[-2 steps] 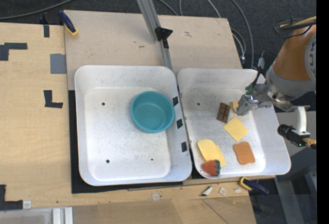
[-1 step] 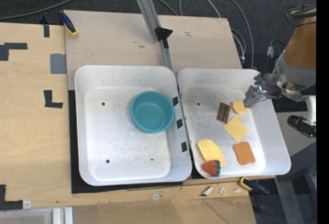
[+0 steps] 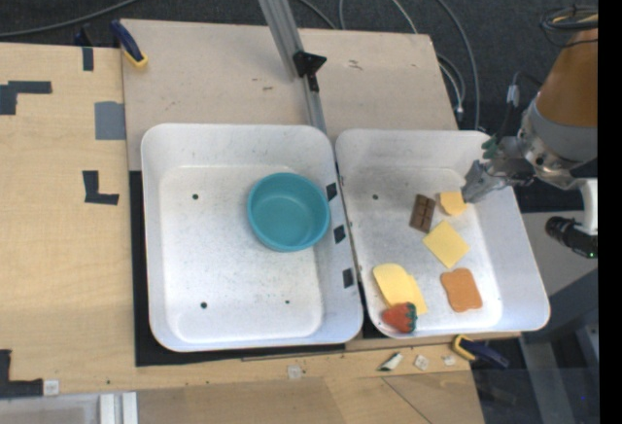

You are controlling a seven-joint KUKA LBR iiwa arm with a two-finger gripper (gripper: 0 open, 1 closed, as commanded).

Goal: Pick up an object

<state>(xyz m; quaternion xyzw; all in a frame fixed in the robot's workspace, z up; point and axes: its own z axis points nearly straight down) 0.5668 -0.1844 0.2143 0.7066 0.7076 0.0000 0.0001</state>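
The small yellow block (image 3: 452, 203) is a pale, squarish piece lying in the right bin (image 3: 515, 247), toward its far right, beside a brown block (image 3: 422, 212). My gripper (image 3: 479, 184) hangs just right of it; its opening I cannot tell.

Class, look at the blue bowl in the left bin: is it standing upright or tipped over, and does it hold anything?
Upright and empty. The blue bowl sits mouth-up in the left bin, showing a bare blue inside.
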